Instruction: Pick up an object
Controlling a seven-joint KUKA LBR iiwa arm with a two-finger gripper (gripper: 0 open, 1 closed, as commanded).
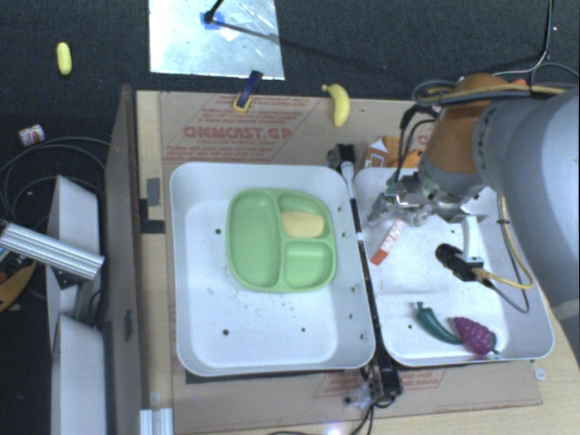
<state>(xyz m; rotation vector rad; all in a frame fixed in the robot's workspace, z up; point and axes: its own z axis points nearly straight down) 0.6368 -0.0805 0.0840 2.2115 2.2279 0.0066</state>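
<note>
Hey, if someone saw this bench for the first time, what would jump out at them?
The green divided plate sits in the left bin, with a pale yellow item in its upper right compartment. The grey and orange arm reaches over the right bin, where purple grapes lie near the front wall.

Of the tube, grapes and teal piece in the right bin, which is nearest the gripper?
The orange-red tube, just below the gripper; the grapes and teal piece lie far lower.

A white bin (208, 333) and its twin (399, 288) are sitting side by side on the paper-covered counter (272, 125), a yellow banana (339, 105) lying near its far edge.
</note>
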